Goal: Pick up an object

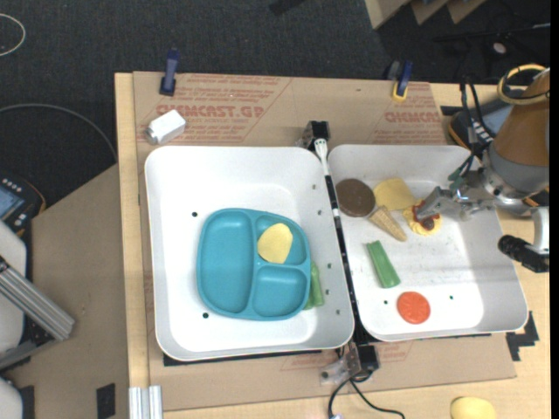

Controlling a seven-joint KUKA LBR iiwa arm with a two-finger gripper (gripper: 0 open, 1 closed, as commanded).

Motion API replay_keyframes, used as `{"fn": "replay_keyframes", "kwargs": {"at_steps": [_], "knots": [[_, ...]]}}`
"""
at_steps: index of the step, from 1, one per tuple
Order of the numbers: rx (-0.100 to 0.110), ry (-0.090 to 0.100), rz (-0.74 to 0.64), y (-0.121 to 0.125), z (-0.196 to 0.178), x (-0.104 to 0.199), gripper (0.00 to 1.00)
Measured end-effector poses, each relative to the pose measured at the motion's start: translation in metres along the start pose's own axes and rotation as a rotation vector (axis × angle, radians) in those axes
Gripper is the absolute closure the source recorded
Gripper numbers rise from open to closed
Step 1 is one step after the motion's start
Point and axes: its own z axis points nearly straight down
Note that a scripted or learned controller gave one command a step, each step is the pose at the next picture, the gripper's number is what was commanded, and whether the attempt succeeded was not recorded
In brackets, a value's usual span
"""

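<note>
End effector (430,208) over red-yellow piece (425,225) (right bin (489,312)) — touching.

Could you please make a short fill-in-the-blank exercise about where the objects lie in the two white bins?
1. The blue tray lies in the ____ bin.
2. The yellow piece rests on the ____ tray.
3. The green stick lies between the cone and the ____ disc.
4. The gripper is over the ____ bin.

Missing words: left; blue; orange; right
</note>
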Motion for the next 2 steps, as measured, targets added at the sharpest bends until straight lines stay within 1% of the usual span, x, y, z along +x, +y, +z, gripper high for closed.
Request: {"fn": "replay_keyframes", "kwargs": {"at_steps": [1, 2], "knots": [[-0.012, -0.015, 0.001, 0.0724, -0.0426, -0.0048, 0.00], [-0.007, -0.016, 0.003, 0.0697, -0.0510, -0.0055, 1.00]]}}
